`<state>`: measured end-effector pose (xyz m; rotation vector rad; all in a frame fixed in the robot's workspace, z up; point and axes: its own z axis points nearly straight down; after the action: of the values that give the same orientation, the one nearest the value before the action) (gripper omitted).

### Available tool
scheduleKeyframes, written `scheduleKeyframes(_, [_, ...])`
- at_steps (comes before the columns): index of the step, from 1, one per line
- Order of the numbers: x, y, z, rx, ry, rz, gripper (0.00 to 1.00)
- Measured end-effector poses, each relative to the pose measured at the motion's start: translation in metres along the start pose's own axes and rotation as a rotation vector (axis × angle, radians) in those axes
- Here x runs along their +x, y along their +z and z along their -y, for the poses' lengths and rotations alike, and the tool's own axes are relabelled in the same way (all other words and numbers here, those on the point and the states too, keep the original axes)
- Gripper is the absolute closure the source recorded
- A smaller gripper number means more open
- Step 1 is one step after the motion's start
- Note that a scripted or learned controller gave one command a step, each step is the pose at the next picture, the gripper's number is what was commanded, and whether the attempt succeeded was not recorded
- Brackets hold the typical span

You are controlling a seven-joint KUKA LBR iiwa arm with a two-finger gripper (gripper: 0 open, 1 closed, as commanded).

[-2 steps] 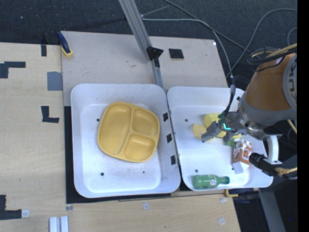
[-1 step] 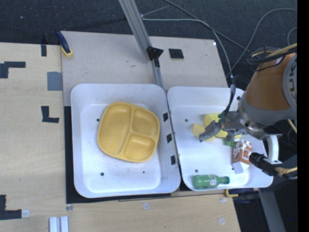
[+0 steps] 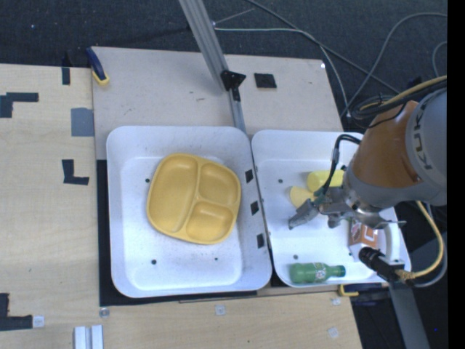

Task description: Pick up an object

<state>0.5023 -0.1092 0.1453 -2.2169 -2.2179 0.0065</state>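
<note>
1. Green bottle (image 3: 316, 272) — lies on its side at the near edge of the right bin (image 3: 290, 151), clear of the other items. Judged light, stiff and smooth; it may roll. Grip across the body, not the narrow neck.
2. Small packet (image 3: 361, 234) — orange and white, just beside the arm's wrist and partly covered by it. Probably thin and flat, so hard to lift off the bin floor.
3. Claw (image 3: 304, 217) — hangs low over the middle of the right bin, its grey fingers pointing toward the left. Nothing is seen between them; whether they are spread or closed cannot be told.
4. Yellow pieces (image 3: 311, 186) — just beyond the claw, partly hidden by the arm. They look small and light; exact shape is unclear.
5. Obstructions — the bin wall crowds the bottle, and the arm overhangs the packet.
6. Yellow tray (image 3: 194, 198) — sits alone in the left bin (image 3: 123, 195) on the counter (image 3: 43, 180). Stiff, wide and shallow; only the rim offers a hold.
</note>
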Motion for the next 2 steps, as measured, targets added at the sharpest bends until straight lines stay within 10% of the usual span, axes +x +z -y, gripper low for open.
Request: scheduleKeyframes(2, [-0.003,0.059,-0.001,-0.006,0.001,0.002,0.0])
